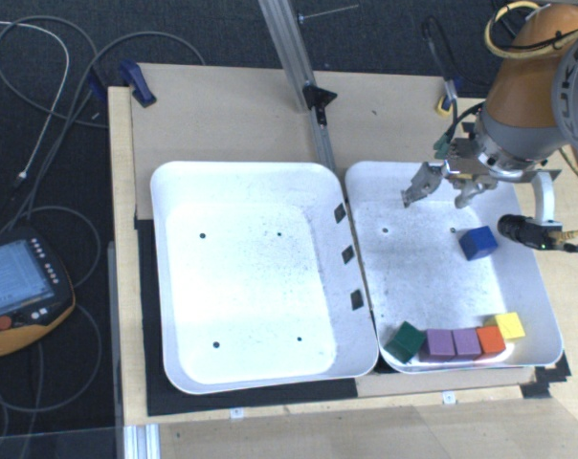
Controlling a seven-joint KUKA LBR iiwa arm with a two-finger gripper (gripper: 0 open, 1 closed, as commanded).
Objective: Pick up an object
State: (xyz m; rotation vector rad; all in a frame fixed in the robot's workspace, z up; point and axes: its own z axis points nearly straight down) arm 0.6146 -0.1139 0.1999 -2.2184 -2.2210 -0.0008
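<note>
Claw (438, 190) spread, holding nothing, over right bin (549, 325); blue cube (477, 243) nearby, corners turned diagonal, no long axis

Left bin (174, 256): beside the right bin (385, 285), touching it.
Loose block (477, 243): in the right bin, mid-right.
Row of blocks (456, 340): along the right bin's near wall.
Gripper (440, 187): above the right bin's far end.

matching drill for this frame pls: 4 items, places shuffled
Items:
1. blue cube
2. green cube
3. yellow cube
4. hand

Places:
A. left end of the cube row at the right bin's near edge
B. right end of that row
C. alone, mid-bin, near the right side
D. over the bin's far part

Pairs: 1-C, 2-A, 3-B, 4-D
</note>
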